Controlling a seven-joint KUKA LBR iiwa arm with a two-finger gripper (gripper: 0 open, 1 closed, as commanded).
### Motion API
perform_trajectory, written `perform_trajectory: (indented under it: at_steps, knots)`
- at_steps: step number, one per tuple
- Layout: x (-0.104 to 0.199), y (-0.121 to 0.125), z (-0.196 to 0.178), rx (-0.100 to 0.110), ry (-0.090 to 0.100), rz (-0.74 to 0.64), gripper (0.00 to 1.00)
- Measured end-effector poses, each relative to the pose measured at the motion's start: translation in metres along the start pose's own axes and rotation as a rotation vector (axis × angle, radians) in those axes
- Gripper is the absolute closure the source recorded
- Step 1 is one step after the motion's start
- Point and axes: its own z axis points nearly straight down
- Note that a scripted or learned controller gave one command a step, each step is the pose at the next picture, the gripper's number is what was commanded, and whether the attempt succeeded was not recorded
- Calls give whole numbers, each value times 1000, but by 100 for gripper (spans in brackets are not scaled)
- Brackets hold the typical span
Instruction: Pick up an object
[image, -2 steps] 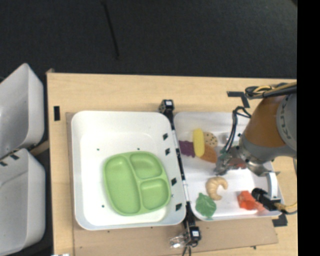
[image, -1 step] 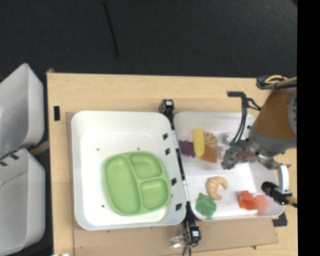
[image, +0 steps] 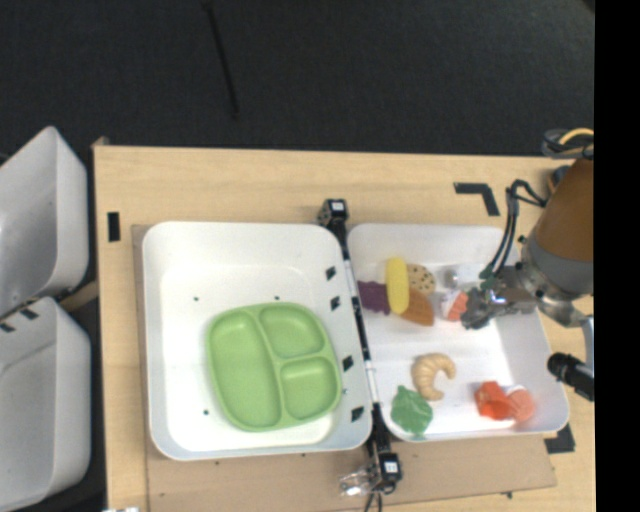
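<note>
Objects for picking all lie in the right bin, and the end effector hangs low over that bin's upper right part, right beside a small orange-red piece. From where I stand the tip is a dark tangle of metal and cable; I cannot tell whether it is released or clenched, and nothing is plainly held in it.

Just left of it the things are crowded: a brown piece touches a yellow corn-like toy, a speckled cookie-like piece sits behind them, and a purple item is against the corn's left side. That crowding looks like the main danger. A descent slightly to the left could land on two things at once, or push the pile toward the divider instead of closing around one.

The orange-red piece is small and low, so it may well slip out or be pressed flat against the bin floor.

Farther out, a croissant, a green leafy toy and a red-orange toy lie apart near the front, easier targets in my view. The left bin holds a green divided plate, well clear, on the wooden counter.
</note>
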Motion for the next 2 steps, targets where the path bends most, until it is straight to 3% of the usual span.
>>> perform_trajectory:
  at_steps: [1,2]
  knots:
    - [-2,2,-37,-1,0,-11,100]
    - [29,34,-40,2,1,-14,100]
